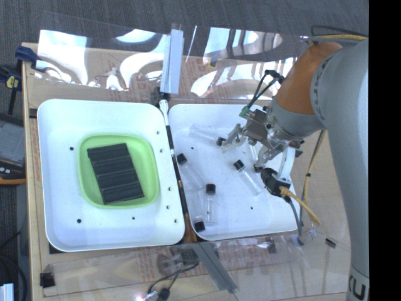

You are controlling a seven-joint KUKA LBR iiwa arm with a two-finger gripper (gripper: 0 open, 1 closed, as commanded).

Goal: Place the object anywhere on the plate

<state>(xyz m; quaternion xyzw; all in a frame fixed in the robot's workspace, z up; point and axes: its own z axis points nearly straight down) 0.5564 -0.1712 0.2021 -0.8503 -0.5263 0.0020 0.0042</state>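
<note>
A green square plate (148, 155) sits in the left white bin (56, 218). A black ridged block (115, 173) lies flat on the plate, near its middle. My gripper (239, 153) hangs over the middle of the right bin (276, 221), far from the plate. It is open, its fingers spread wide, one fingertip (223, 140) to the upper left and the other to the lower right. A small black-capped vial (238, 165) lies on the bin floor just below the gap, apart from both fingers. Nothing is between the fingers.
Several small clear vials with black caps are scattered over the right bin, such as one (210, 189) near the front and one (181, 158) by the divider (170, 149) between the bins. Cables (301, 205) trail from the wrist over the right bin's right edge.
</note>
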